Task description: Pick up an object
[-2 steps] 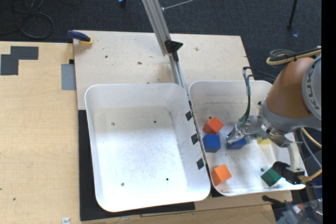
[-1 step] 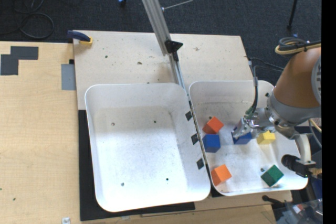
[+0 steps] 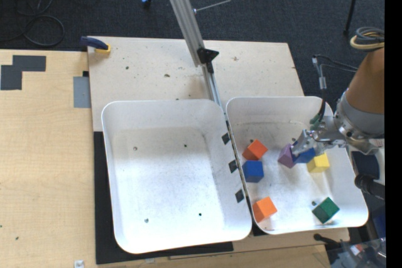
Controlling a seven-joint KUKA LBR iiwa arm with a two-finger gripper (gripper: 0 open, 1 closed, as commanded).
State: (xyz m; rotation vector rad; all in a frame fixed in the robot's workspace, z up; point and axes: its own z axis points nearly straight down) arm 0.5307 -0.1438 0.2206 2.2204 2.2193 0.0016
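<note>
Bench carries two bins; the gripper [image 3: 304, 149] is low in the right bin [image 3: 276, 107], at 3 o'clock of frame, amid a tight purple [image 3: 286, 157], blue [image 3: 305, 156] and yellow [image 3: 319, 162] cluster. Finger state cannot be told. Neighbours could be nudged or a corner pinched, so a slip is likely.

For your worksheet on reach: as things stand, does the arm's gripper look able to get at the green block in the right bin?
Probably yes. The green block sits alone near the right bin's front corner, nothing over it, and the gripper is already above that bin.
</note>
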